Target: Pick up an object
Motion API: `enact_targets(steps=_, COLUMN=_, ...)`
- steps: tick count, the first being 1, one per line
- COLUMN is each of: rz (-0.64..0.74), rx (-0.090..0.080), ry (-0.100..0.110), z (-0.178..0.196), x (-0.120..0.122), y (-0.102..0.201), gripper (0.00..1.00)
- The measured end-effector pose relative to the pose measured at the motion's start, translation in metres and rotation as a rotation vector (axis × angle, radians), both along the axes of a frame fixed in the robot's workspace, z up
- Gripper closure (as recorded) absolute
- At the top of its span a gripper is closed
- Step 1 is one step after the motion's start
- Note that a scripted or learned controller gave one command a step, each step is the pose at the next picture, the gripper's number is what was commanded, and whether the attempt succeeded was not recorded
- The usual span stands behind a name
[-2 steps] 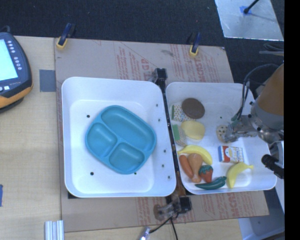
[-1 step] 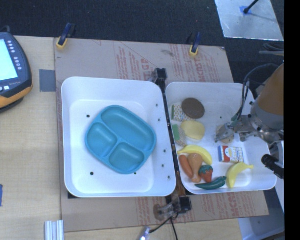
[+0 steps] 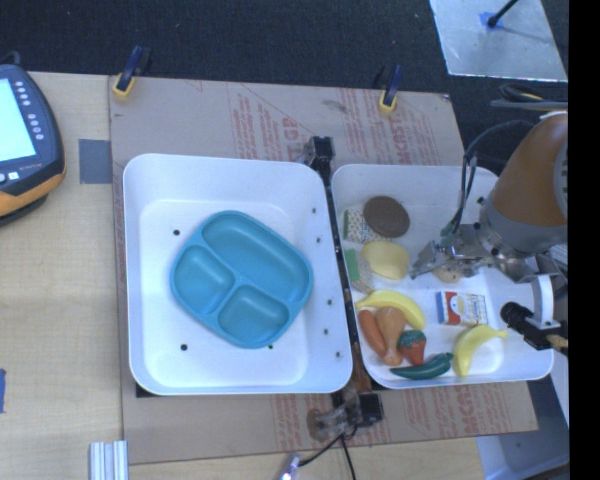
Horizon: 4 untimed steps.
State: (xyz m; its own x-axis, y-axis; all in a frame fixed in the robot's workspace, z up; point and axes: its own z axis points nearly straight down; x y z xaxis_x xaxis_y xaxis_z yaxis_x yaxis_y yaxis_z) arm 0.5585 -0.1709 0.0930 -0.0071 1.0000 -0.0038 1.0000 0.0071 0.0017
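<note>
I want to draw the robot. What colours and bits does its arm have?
The arm is a fat rounded shape, orange on top and grey below. A thin dark cable loops beside it. Its gripper is silvery grey metal, with small spiky-looking parts.

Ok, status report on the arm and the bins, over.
End effector low over right bin, nothing seen held. Toy food crowded there: bananas, carrot, brown disc. Blue divided plate alone in left bin.

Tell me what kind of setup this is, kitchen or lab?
Most likely a robot lab bench, not a kitchen: two white bins clamped onto cardboard, toy food such as a plastic banana, and a teach pendant lying at the left.
</note>
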Motion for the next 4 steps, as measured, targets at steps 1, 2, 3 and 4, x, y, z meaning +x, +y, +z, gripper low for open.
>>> enact_targets(steps=1, rz=0.001, rx=-0.004, ry=-0.002, z=0.011, x=0.001, y=-0.002, gripper=1.00)
enact_targets(steps=2, rz=0.002, rx=-0.005, ry=-0.002, z=0.011, x=0.000, y=-0.002, gripper=0.00)
enact_targets(steps=3, rz=-0.004, rx=0.005, ry=0.004, z=-0.001, x=0.072, y=-0.004, gripper=0.00)
enact_targets(steps=4, rz=-0.001, rx=0.003, ry=0.007, z=-0.001, x=0.009, y=-0.004, gripper=0.00)
